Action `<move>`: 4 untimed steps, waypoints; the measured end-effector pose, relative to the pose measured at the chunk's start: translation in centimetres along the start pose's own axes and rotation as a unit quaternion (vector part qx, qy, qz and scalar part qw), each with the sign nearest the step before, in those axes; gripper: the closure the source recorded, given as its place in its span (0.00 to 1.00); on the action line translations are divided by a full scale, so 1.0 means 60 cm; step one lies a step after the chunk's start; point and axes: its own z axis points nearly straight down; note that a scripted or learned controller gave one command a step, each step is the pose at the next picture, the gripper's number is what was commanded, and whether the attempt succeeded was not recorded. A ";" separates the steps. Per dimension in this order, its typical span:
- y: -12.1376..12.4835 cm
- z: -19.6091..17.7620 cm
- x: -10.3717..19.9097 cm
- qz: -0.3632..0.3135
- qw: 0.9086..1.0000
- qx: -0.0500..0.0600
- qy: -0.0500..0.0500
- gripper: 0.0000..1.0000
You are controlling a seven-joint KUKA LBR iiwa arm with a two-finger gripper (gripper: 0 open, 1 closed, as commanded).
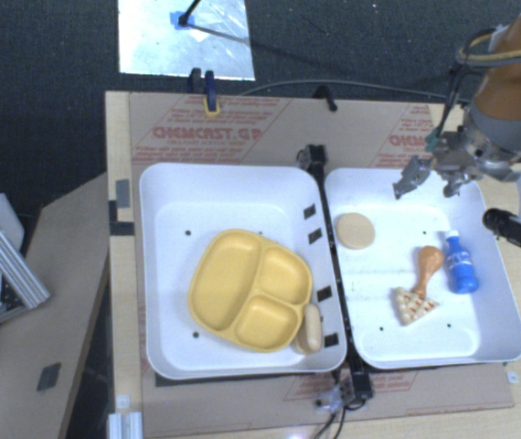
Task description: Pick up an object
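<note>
The tool (pixel 432 180) is seen spread open with nothing gripped, parked over the right bin's (pixel 489 337) back edge. A blue bottle (pixel 461 263) is left lying in that bin, well apart.

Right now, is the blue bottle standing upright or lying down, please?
Lying down: the blue bottle rests lengthwise on the right bin's floor.

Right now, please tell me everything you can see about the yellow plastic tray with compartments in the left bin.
The yellow plastic divided tray looks glossy and rigid, with rounded corners and three compartments: one large at its left and two smaller at its right. It lies flat and right side up, turned at a slant, on the floor of the left white bin. A small beige oval piece rests against its lower right edge.
</note>
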 end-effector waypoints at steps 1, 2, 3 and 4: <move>0.004 -0.012 0.000 -0.001 1.000 -0.006 -0.001 0.00; 0.020 0.081 0.001 -0.001 1.000 -0.004 -0.001 0.00; 0.026 0.167 -0.015 0.000 1.000 -0.004 -0.001 0.00; 0.031 0.246 -0.015 0.000 1.000 -0.009 -0.001 0.00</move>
